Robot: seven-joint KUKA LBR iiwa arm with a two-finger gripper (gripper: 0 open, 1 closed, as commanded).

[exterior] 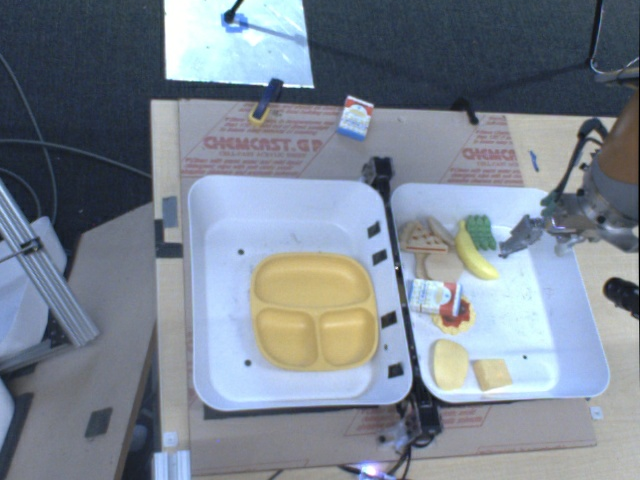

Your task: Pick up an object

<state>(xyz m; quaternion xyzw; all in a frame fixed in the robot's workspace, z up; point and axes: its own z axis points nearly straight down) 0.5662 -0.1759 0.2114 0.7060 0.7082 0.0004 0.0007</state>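
Observation:
The right bin (570, 318) holds several toy foods. A yellow banana (475, 254) lies beside a green piece (482, 230) and a brown wedge-shaped piece (425, 236). A small carton (428, 294) and a red and white item (456, 312) sit mid-bin. Two yellow pieces (450, 364) (492, 373) lie near the front. My gripper (541, 240) hovers over the bin's upper right, just right of the banana and green piece. It is open, with nothing between its fingers.
The left bin (215, 268) holds a yellow divided plate (315, 310). Behind the bins, a small blue and white box (355, 118) and a yellow and blue item (265, 102) lie on the cardboard. A shiny sheet (238, 28) lies farther back.

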